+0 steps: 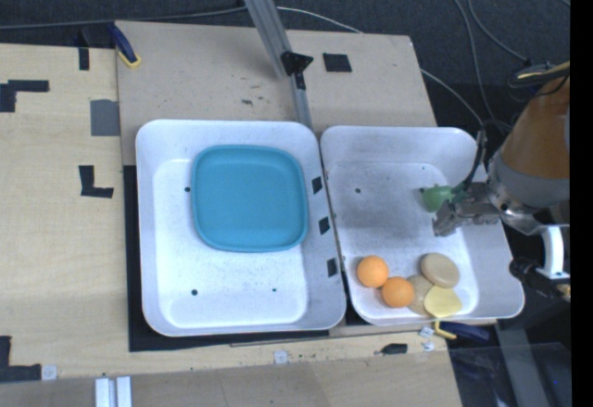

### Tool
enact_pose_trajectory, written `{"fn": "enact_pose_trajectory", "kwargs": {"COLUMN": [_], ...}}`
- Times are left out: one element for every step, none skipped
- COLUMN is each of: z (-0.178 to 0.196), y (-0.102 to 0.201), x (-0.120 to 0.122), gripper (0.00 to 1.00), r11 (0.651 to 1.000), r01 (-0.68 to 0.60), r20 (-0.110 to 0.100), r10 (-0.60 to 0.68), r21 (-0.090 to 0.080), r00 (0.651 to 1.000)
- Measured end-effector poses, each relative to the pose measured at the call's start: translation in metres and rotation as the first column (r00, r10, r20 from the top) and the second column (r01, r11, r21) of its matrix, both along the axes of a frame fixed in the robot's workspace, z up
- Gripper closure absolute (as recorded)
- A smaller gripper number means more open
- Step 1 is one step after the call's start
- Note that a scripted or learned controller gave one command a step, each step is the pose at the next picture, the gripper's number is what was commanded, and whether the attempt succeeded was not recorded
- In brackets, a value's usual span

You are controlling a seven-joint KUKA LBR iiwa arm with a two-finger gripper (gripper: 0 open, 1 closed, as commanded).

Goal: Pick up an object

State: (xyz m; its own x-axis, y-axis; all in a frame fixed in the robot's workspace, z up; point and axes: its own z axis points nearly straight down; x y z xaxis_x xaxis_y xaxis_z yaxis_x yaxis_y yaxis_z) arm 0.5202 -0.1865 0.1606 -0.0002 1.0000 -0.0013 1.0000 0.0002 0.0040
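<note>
Gripper (451,213) low in right bin (389,150), green object (432,197) touching its left side, we cannot tell its grip state.

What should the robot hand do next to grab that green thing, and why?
Probably dip a little lower and close. The gripper sits right beside the green object in the right bin, but I cannot tell whether anything is between its fingers. The oranges and other pieces lie farther off in the bin's near corner.
</note>
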Motion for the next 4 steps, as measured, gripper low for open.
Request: {"fn": "enact_pose_trajectory", "kwargs": {"z": [0.044,0.043,0.039,0.04], "y": [0.0,0.047,0.095,0.155], "x": [0.001,-0.012,-0.013,-0.017], "gripper": [1.0,1.0,1.0,1.0], "r11": [1.0,1.0,1.0,1.0], "r01": [0.0,-0.003,-0.004,-0.005], "r20": [-0.001,-0.005,-0.005,-0.005], "r10": [0.0,0.003,0.004,0.005], "r21": [0.001,0.002,0.002,0.002], "r00": [1.0,1.0,1.0,1.0]}}
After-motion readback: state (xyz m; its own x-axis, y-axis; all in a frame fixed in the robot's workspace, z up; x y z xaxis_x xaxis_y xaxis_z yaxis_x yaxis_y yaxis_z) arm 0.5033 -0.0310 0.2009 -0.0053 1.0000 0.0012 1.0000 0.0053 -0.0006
